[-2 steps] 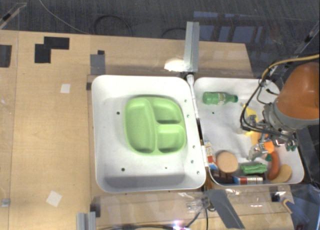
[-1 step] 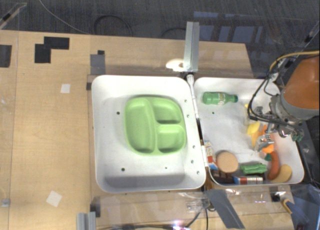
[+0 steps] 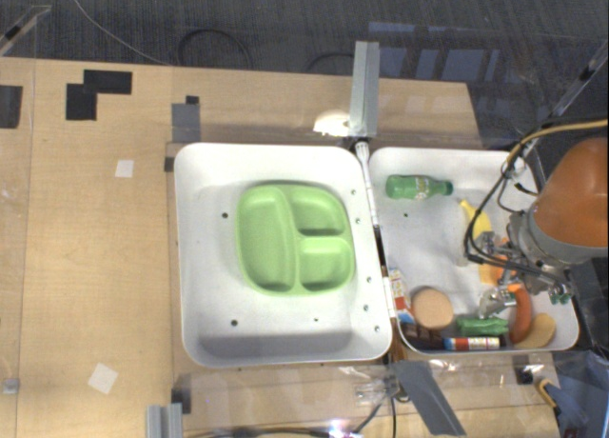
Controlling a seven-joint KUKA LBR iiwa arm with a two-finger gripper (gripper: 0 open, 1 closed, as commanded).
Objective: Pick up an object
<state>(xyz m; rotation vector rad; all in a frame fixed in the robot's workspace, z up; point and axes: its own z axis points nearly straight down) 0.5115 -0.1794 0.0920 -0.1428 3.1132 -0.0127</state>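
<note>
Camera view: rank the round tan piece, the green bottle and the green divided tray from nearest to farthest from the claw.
1. Round tan piece: right bin, just left of the claw.
2. Green bottle: same bin, up at its far edge.
3. Green divided tray: left bin, across the divider.

No words or numbers can be read here. The green bottle, up and to the left of the gripper, has a label, but it is too small to read. The marker just below the gripper is too blurry as well.
</note>
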